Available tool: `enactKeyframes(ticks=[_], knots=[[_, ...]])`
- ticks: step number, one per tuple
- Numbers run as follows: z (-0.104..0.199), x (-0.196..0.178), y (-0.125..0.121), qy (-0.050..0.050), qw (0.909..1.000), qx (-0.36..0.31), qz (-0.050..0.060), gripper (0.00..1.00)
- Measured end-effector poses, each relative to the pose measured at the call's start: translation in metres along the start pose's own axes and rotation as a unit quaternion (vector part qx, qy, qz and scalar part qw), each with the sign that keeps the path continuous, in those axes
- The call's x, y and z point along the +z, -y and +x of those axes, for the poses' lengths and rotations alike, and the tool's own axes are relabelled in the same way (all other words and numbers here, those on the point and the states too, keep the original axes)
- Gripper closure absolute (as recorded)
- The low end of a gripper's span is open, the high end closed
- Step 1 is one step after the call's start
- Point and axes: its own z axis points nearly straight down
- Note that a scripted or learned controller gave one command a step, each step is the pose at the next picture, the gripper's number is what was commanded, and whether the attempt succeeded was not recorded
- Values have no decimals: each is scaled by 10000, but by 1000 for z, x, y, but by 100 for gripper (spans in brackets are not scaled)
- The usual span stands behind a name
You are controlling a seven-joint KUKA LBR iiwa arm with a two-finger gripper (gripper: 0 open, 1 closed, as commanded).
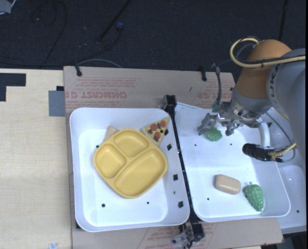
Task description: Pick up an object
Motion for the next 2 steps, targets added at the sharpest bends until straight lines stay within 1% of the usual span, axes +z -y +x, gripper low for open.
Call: enactKeyframes(ticks=[1,2], knots=[[1,53,1,6,10000,3,-11,0],[1,40,0,6,10000,6,-26,100]])
